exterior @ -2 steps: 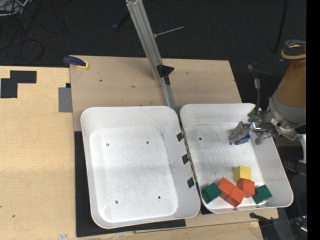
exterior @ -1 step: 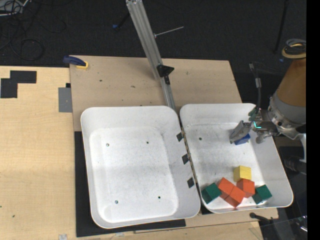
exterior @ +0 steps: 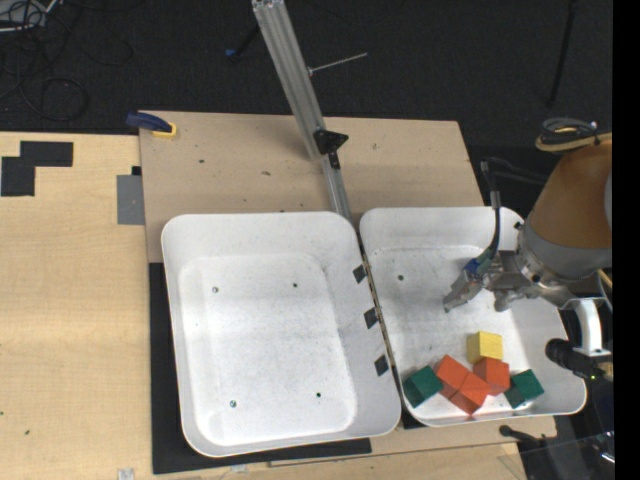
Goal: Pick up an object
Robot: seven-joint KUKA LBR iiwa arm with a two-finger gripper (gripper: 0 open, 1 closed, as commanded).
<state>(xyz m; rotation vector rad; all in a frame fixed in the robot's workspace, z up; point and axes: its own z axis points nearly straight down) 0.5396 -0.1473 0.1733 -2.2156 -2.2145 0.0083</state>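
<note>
The bench carries 2 shallow white bins side by side. The left bin (exterior: 190, 268) has nothing of the task in it, and the right bin (exterior: 420, 238) holds all the objects. They lie together in the near part of this bin, close to its front rim: 1 yellow block (exterior: 488, 345), 2 orange blocks (exterior: 472, 380) that touch each other, 1 green block (exterior: 422, 384) on the left of the group and another green block (exterior: 524, 388) on the right of it.

The arm (exterior: 572, 208) comes in from the right side and bends down over the right bin. The gripper (exterior: 468, 290) is above the middle of this bin, behind the group of blocks and a little to the left of the yellow block, clearly apart from it. I see no block between the jaws, so it has hold of nothing. How wide the jaws stand, I cannot tell, because the tips are small and dark against the white floor.

In my judgement the task is at its beginning. No object is lifted and all 5 blocks rest on the bin floor. What is left is almost everything: to bring the gripper over 1 block, to go down, to close on it and to lift it. The yellow block seems the easiest choice, because it is the nearest and stands a bit free at the back of the group. The orange blocks are packed tightly, so a grasp there could push the neighbours.
</note>
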